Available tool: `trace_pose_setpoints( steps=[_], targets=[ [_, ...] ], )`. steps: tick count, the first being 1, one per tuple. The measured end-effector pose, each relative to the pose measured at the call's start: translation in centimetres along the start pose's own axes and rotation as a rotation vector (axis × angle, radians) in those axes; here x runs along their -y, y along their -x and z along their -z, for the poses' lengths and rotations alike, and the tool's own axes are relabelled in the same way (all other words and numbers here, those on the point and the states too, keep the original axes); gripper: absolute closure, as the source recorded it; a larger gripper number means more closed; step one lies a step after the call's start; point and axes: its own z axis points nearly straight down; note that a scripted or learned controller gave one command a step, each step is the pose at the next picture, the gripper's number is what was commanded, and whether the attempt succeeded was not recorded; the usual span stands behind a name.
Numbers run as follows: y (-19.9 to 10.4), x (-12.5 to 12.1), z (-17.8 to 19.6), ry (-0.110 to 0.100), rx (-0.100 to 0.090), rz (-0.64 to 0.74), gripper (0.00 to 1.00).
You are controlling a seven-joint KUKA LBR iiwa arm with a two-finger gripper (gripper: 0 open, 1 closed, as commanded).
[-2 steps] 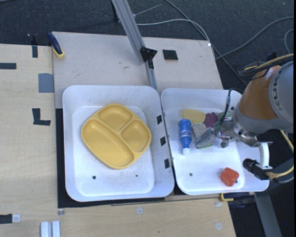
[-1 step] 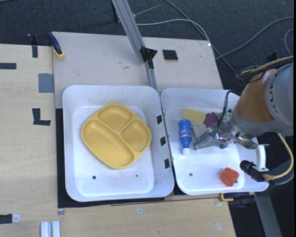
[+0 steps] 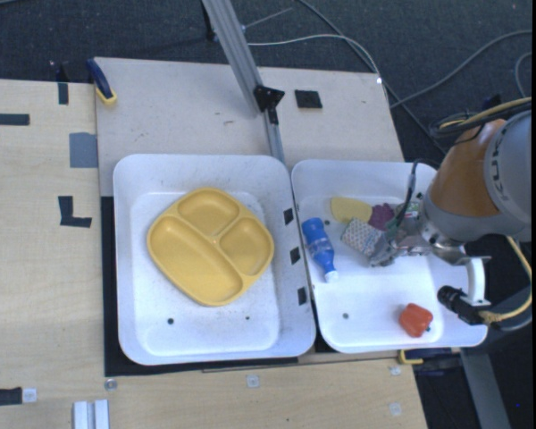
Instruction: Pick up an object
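Gripper (image 3: 386, 250) is lowered in the right bin (image 3: 375, 329); jaw state cannot be told. Patterned pouch (image 3: 359, 236) is touching alongside, yellow piece (image 3: 348, 208) beyond, blue bottle (image 3: 319, 247) near, red object (image 3: 415, 319) well apart.

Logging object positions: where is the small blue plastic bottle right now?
The small blue plastic bottle lies in the right-hand white bin, along its left wall, left of the gripper.

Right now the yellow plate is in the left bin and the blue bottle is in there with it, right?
Not quite. The camera view shows the yellow plate in the left bin, but the blue bottle lies in the right bin, near its left wall.
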Motion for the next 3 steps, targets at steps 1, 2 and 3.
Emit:
trace_pose_setpoints(
  steps=[1, 2, 3],
  targets=[
    [0.2, -0.4, 6.2, -0.003, -0.002, 0.000, 1.00],
    [1.0, -0.7, 12.2, -0.003, -0.001, -0.001, 1.00],
    [1.5, -0.4, 16.7, -0.003, -0.001, 0.000, 1.00]
  ],
)
